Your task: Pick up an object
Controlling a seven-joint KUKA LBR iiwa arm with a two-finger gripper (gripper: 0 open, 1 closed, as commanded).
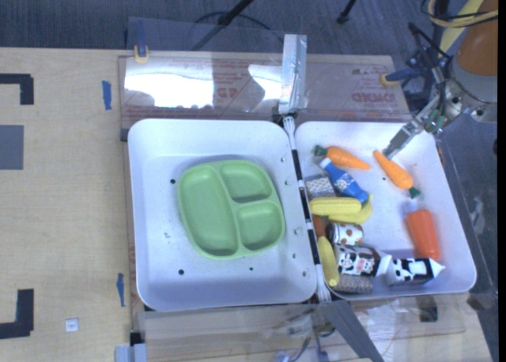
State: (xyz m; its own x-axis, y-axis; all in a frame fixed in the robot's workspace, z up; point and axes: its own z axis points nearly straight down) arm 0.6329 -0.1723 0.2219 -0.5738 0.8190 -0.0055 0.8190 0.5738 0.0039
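My gripper [398, 143] hangs over the back right part of the right bin [455, 194], just above and behind a small orange carrot [394, 170]. Nothing shows in its grasp. A second carrot [349, 158] lies to the left, next to a blue bottle [346, 179]. Below these sit a yellow corn cob [340, 208], a small can [346, 234], a banana [326, 259] and a milk carton [356, 262]. An orange bottle [424, 231] and a black-and-white cow toy [411, 269] lie toward the bin's front right.
The left bin [150, 194] holds a green divided plate [231, 207]. A raised divider [292, 155] separates the two bins. Clear panels [205, 84] stand along the back edge. The arm's orange band [478, 52] is at the upper right.
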